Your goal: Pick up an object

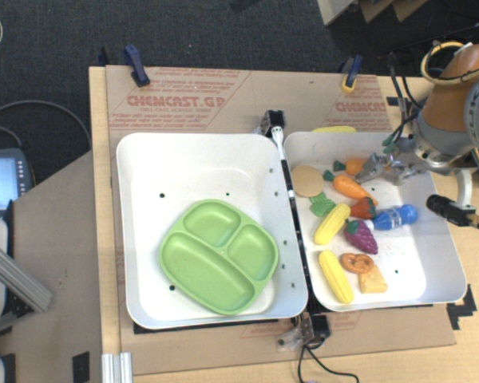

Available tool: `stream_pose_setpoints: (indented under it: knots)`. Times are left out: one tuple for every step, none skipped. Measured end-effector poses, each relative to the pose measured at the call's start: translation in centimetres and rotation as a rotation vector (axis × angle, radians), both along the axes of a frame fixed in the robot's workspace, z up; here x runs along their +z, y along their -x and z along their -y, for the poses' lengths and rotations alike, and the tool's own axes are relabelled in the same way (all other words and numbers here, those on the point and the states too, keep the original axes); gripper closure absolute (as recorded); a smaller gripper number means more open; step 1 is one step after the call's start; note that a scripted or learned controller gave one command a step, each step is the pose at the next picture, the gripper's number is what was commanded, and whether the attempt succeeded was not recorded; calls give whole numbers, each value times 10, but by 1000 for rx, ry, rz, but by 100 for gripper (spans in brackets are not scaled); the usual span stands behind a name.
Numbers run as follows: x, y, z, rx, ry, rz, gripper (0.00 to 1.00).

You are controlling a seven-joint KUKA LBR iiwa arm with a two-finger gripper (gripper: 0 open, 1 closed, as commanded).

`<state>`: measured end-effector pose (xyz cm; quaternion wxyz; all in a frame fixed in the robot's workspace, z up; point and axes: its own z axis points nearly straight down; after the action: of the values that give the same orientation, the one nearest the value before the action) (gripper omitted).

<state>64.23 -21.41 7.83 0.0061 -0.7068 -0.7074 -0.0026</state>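
At the frame's right, my gripper (377, 168) hovers over the right bin (443, 282), finger state impossible to tell, the carrot (350, 187) lying just lower left, its long axis slanting toward lower right

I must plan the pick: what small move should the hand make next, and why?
Probably lower the hand a little toward the carrot. It sits just above the toys in the right bin, and nothing is seen between its fingers.

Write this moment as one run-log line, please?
arm: over right bin | gripper: beside toy carrot, nothing seen held | left bin: green divided plate | step: pick not yet done
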Motion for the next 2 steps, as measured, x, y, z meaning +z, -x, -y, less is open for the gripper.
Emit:
stream_pose_setpoints:
  knots:
    - [3,-20,-60,6,12,-19,0]
    - [12,-19,-57,1,9,-21,100]
